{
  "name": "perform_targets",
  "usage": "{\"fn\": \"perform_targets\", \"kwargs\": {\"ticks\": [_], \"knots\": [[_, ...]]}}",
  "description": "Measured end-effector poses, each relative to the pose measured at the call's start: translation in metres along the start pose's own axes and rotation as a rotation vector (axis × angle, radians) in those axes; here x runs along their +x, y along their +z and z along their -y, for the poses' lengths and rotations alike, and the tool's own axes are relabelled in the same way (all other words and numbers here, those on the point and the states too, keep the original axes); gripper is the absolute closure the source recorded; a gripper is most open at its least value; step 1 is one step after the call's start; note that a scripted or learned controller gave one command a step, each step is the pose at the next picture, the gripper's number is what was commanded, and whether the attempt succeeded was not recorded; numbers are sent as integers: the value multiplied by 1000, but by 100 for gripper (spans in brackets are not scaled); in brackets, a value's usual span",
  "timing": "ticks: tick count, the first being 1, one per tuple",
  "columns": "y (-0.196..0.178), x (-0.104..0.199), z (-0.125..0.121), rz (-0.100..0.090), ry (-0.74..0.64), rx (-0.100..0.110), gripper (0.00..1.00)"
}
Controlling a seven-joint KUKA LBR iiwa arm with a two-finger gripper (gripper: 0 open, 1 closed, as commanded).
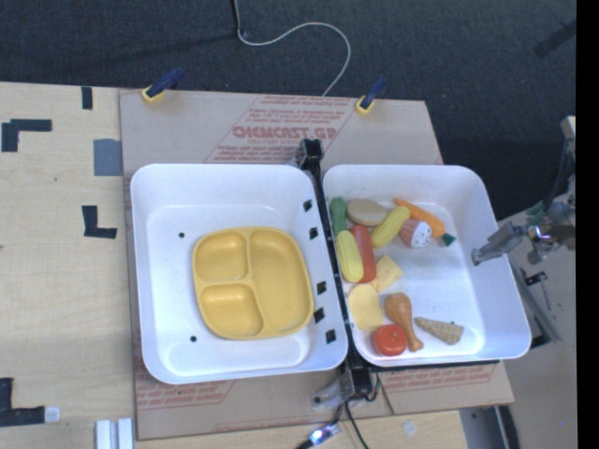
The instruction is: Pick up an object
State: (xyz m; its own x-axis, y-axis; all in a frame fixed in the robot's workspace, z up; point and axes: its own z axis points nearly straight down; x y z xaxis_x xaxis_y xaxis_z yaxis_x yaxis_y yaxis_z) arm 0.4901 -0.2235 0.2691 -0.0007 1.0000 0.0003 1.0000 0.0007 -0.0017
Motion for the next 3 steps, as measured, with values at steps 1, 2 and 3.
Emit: {"fn": "perform_targets", "kwargs": {"ticks": [1, 2, 3], "knots": [[56, 2, -6, -1, -1, 5, 0], [109, 9, -13, -2, -2, 5, 0], [155, 6, -9, -1, 0, 5, 0]]}}
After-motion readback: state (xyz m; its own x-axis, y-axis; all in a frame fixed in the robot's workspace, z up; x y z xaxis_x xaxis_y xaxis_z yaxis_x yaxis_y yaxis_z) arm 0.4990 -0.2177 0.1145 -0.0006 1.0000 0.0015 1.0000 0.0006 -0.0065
